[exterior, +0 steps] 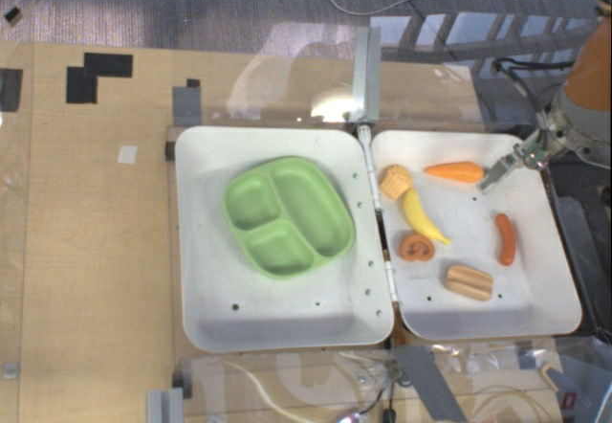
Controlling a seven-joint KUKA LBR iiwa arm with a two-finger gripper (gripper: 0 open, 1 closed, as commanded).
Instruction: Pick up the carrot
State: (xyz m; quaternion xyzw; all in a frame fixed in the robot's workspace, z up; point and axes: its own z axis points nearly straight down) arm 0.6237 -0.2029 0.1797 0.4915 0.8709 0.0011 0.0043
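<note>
Right bin (535, 311): carrot (454, 172) lies just beside pincer (499, 170).

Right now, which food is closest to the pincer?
The carrot: the long orange one at the bin's far edge, just left of the pincer. Other foods lie farther away.

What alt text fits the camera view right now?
The end effector hovers just right of the carrot in the right bin, among other toy foods. A green divided plate sits in the left bin.
</note>
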